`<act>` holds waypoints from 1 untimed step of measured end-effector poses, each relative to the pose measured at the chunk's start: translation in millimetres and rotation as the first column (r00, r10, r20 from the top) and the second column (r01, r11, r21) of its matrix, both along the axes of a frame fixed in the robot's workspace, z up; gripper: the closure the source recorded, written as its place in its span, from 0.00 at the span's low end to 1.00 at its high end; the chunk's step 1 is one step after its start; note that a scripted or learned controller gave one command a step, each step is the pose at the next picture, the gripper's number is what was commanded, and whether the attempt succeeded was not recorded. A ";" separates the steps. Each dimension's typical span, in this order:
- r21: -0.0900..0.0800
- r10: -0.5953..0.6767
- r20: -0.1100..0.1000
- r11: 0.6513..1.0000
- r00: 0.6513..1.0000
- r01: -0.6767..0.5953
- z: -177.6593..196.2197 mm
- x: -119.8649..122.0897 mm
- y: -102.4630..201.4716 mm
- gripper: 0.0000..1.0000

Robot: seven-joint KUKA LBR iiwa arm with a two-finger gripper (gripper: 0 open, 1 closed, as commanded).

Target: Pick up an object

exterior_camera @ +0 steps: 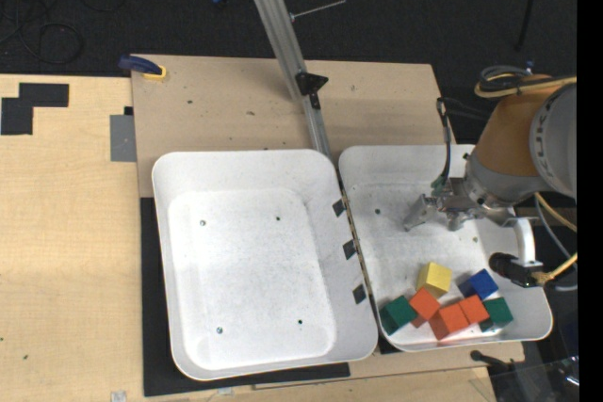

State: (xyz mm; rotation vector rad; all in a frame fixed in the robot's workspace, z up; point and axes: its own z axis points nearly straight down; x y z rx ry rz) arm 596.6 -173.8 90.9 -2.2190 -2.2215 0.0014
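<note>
Several small blocks lie bunched in the near corner of the right bin (396, 169): a yellow block (435, 278), a blue block (480, 283), two orange-red blocks (426, 303) (453, 318) and two green blocks (398, 313) (497, 313). My gripper (435, 216) hangs low over the middle of the right bin, above and behind the pile, a short way from the yellow block. Its fingers are spread, open, with nothing between them. The grey arm with its orange band (509, 141) comes in from the right.
The left bin (188, 179) sits beside the right one, with black clips (350, 248) along the shared edge. A slanted metal rail (280, 28) rises behind the bins. A blue and yellow clamp (141, 66) lies at the board's far left corner.
</note>
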 end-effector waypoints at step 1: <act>0.001 -0.003 -0.001 1.000 1.000 0.003 10.0 -0.3 -0.8 1.00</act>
